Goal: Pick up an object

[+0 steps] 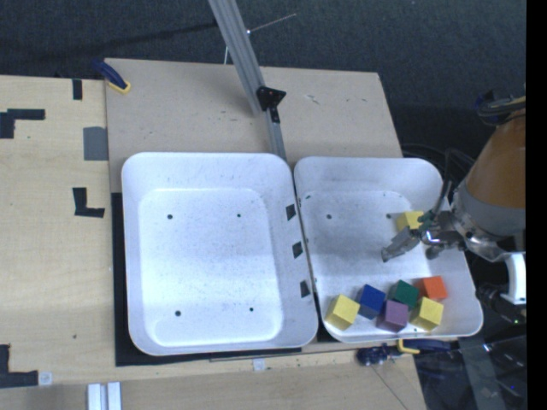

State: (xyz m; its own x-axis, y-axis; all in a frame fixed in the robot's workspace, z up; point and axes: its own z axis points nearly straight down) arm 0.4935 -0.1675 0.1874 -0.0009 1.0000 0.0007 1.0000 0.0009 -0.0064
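Seven small blocks lie in the right-hand shallow white plastic bin (342, 182), and we have the whole task ahead of us: nothing is lifted yet. Six cluster along the near wall: a yellow cube (344, 311), a blue cube (372, 300), a purple cube (395, 314), a dark green cube (404, 294), an orange-red cube (434, 288) and a second yellow cube (430, 313). A seventh, a small yellow block (410, 220), sits apart, nearer the far right wall. The left-hand white bin (137, 229) plays no part for now.

We see the grey two-finger gripper (400, 248) low over the right bin, just beside that lone yellow block and between it and the cluster. Its grey fingers (395, 249) point leftward across the floor; whether they are spread or pressed together we cannot tell, and no block shows between them.

We judge this the approach step. The next move calls for choosing a target, probably the lone yellow block since its neighbours do not crowd it, centring the claw above it, descending, then closing and lifting.
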